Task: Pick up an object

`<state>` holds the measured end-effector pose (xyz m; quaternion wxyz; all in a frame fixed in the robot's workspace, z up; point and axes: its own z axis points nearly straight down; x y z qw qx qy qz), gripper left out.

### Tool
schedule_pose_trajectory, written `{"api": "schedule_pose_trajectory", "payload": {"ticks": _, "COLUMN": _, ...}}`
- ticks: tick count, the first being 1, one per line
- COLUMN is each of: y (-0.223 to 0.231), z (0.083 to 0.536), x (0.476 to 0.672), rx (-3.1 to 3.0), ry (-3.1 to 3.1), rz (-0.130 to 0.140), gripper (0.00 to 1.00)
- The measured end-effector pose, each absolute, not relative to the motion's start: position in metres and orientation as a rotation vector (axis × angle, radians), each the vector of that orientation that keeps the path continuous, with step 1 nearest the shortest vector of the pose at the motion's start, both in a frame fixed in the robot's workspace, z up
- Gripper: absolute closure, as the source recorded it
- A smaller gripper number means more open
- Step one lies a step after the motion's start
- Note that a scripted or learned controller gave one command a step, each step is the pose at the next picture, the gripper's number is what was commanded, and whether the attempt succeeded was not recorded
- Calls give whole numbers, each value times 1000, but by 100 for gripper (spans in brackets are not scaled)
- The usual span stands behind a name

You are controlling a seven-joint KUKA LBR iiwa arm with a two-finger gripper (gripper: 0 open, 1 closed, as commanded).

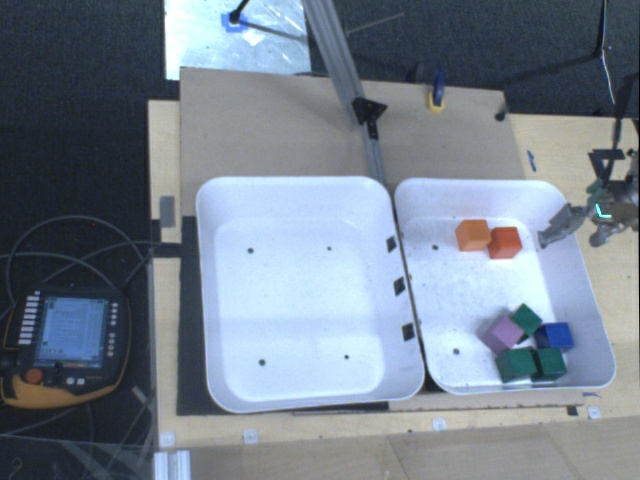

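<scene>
Where white bin (585,298) curves, smooth cubes (524,343).

You have two groups of blocks in the right bin (590,298). Toward the far side sit an orange block (473,235) and a red-orange block (505,242) — touching, side by side. In the near right corner you'll find a cluster: a purple block (502,334), a small green block (527,318), a blue block (555,336) and two dark green blocks (531,366) — packed tightly together.
</scene>
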<state>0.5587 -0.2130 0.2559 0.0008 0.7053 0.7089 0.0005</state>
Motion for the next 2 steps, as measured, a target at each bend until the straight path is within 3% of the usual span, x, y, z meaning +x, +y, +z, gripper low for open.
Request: {"api": "schedule_pose_trajectory", "payload": {"ticks": 2, "y": -207, "z": 155, "x": 567, "rx": 2219, "ry": 2226, "rz": -2, "gripper": 0}}
